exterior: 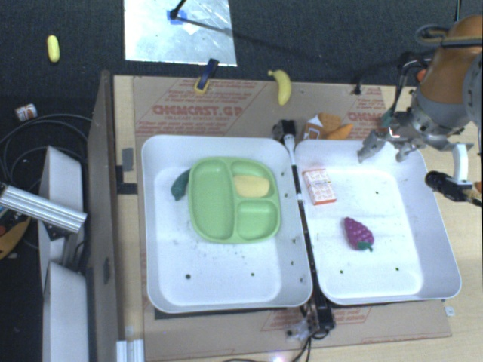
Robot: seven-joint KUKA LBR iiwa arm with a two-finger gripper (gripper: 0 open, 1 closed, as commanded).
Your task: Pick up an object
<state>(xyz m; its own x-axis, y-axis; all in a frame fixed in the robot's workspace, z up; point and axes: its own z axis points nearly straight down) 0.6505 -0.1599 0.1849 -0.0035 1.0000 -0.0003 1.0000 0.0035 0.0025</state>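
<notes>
Pincer (386, 146) is hovering over the right bin's (423, 277) far rim, its 2 fingers spread apart and gripping nothing. Below it in that bin are lying a red-and-white box (319, 186) and purple grapes (359, 233). Left bin (162, 277) is holding a green divided plate (233, 200).

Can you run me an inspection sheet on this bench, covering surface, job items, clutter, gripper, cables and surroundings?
Surface: two shallow white bins, left bin and right bin, side by side on printed cardboard.
Job's things: purple grape-shaped toy and red-and-white small box in right bin; green divided plastic plate holding a pale yellow piece, dark green object beside it, in left bin.
Clutter: yellow toy banana and orange pieces on the cardboard.
Gripper: two-finger gripper open above right bin's far edge, holding nothing.
Cables: black cables at left.
Surroundings: shiny metal sheet, dark floor.
</notes>
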